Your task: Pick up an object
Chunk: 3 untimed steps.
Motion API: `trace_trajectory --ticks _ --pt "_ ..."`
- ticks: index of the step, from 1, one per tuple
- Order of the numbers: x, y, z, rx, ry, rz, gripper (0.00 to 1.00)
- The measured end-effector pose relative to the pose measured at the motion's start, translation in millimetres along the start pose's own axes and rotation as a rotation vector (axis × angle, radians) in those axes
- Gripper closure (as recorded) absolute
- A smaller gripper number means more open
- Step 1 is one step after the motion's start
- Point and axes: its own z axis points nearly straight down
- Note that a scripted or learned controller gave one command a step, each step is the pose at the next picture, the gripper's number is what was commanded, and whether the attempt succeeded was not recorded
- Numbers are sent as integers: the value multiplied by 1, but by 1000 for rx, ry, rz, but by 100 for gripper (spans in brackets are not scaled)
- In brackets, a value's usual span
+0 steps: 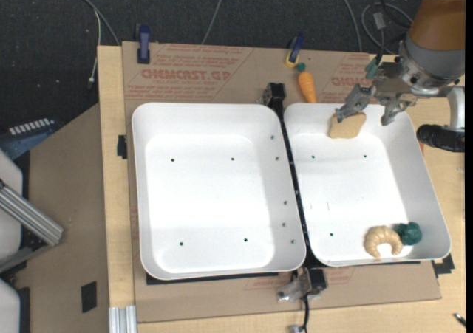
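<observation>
My gripper (367, 113) hangs over the far edge of the right bin (355, 184), its two fingers spread apart, so it is open. A tan wedge-shaped piece (346, 128) lies just under the left fingertip (344, 111), touching or nearly touching it and not between the fingers. A pale croissant-like piece (383, 241) lies in the near right corner of the same bin, with a small teal object (409, 232) against its right side.
The left bin (214, 184) sits beside the right one. An orange carrot-like toy (307, 87) lies on the cardboard behind the bins, next to a black clip (275, 93). Cables run across the dark floor at the back.
</observation>
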Motion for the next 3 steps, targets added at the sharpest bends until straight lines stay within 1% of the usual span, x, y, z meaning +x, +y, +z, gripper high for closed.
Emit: trace_trajectory --ticks 1,2,3 --pt "0 1 -3 -6 0 0 0" --pt "-6 0 58 0 0 0 0" --pt "-7 -3 100 -2 0 0 0"
